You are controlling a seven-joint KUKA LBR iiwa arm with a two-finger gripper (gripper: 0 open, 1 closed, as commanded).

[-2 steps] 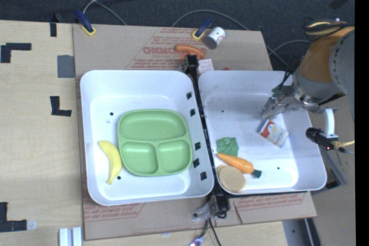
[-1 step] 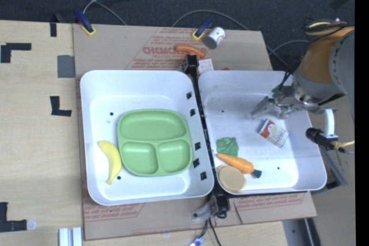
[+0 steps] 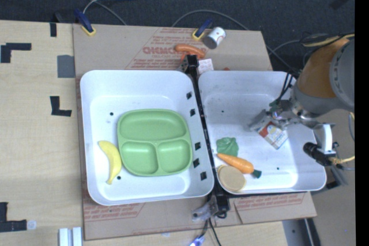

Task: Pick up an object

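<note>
- The grey arm (image 3: 331,80), with its orange band, is reaching in over the right bin (image 3: 230,89) from that bin's right side.
- The jaws (image 3: 266,120) are hanging low inside the right bin, right of its middle, and whether they are released or clenched cannot be told from this slant.
- A small white packet with red print (image 3: 274,134) is lying on the floor of the right bin, just below the jaws and seemingly touching them; nothing is visibly sitting between the fingers.
- An orange carrot (image 3: 236,162) is lying tilted near the right bin's lower left, with a green leafy piece (image 3: 227,144) just above it.
- A round tan disc (image 3: 232,179) is sitting in the right bin's lower left corner, just beneath the carrot.
- The left bin (image 3: 98,95) is lying beside the right bin, on its left, the two rims meeting along a row of black clips.
- A green divided plate (image 3: 154,142) is resting in the middle of the left bin, well left of the right bin.
- A yellow banana (image 3: 112,161) is lying just left of the plate, at the left bin's far side from the right bin.
- Both bins are sitting on a brown cardboard sheet (image 3: 161,46) laid over the desk (image 3: 29,124).
</note>
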